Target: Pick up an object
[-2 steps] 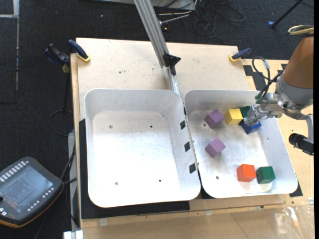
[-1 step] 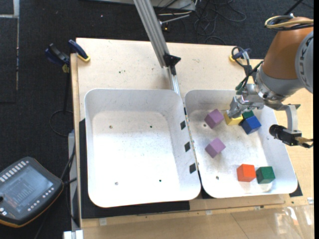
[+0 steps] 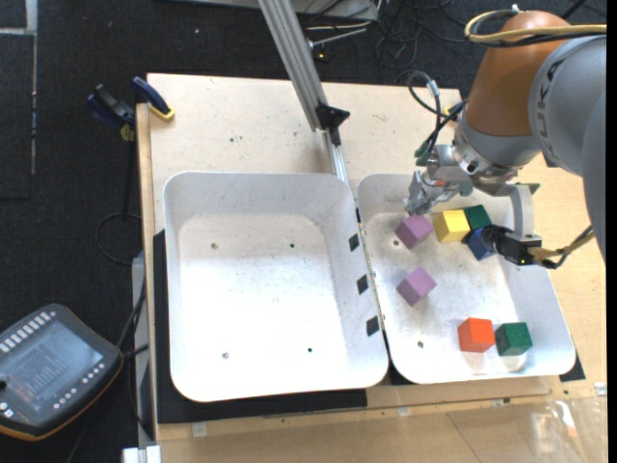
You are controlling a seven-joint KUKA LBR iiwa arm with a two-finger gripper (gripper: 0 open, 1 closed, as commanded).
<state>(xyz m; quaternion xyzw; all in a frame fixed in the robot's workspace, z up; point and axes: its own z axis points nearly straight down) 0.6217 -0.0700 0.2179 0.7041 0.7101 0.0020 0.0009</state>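
Note:
The right bin [image 3: 540,331] holds several small blocks. A purple block [image 3: 414,231] lies near its back left, with a yellow block [image 3: 450,225] beside it, then a green one [image 3: 477,218] and a blue one [image 3: 479,243]. A second purple block [image 3: 416,285] sits mid-bin. An orange block [image 3: 475,335] and a dark green block [image 3: 513,338] lie near the front right. My gripper [image 3: 425,197] hangs just above and behind the first purple block and the yellow block. Nothing shows between its fingers.
The left bin [image 3: 193,220] stands beside the right one, their rims meeting in the middle. A slanted metal pole [image 3: 294,51] rises from the back of the bench. A blue-and-yellow clamp [image 3: 130,104] lies at the bench's far left corner. A pendant [image 3: 53,369] sits at the lower left.

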